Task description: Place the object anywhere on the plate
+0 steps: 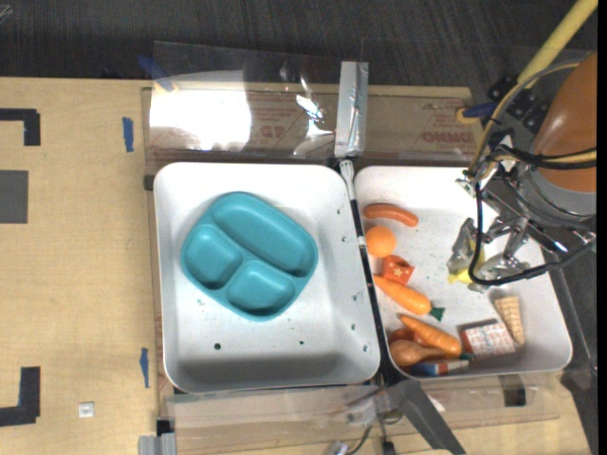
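A teal plate (248, 253) with three compartments lies in the left white bin (180, 192), and nothing rests on it. My gripper (487, 252) hangs low over the right side of the right bin (550, 349), open, with its fingers (465, 243) spread apart. A small yellow object (461, 275) lies on the bin floor just beside the left fingertip, not clasped between the fingers. Cables loop around the wrist and hide part of what is under it.
The right bin also holds a sausage (390, 214), an orange (380, 242), a red piece (398, 270), two carrots (408, 298), a brown pear-like piece (408, 352), a small box (485, 337) and a waffle cone (512, 318). A ridge (360, 254) divides the bins.
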You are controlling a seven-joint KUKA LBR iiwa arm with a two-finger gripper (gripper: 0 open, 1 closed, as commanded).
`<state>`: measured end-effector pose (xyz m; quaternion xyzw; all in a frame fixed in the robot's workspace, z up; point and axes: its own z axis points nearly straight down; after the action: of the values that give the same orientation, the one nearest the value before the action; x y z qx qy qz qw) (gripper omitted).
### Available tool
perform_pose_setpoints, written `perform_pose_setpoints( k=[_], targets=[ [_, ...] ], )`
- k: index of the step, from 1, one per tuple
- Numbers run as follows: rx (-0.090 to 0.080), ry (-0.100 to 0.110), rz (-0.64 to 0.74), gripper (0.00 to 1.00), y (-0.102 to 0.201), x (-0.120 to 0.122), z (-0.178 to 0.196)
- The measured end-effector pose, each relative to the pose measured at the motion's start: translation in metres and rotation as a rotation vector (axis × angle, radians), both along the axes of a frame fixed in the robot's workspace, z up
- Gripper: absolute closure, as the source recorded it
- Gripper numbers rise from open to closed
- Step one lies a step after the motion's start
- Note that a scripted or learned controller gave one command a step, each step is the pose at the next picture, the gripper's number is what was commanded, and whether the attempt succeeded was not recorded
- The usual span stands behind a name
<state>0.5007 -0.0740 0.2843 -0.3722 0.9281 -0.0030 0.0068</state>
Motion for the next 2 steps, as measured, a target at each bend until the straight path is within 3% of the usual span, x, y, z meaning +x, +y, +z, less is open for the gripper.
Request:
perform_pose_setpoints(
  k=[1, 2],
  targets=[
    [0.004, 0.017, -0.056, 1.00, -0.027, -0.015, -0.105],
    [-0.003, 0.004, 0.317, 1.00, -0.024, -0.011, -0.052]
  ],
)
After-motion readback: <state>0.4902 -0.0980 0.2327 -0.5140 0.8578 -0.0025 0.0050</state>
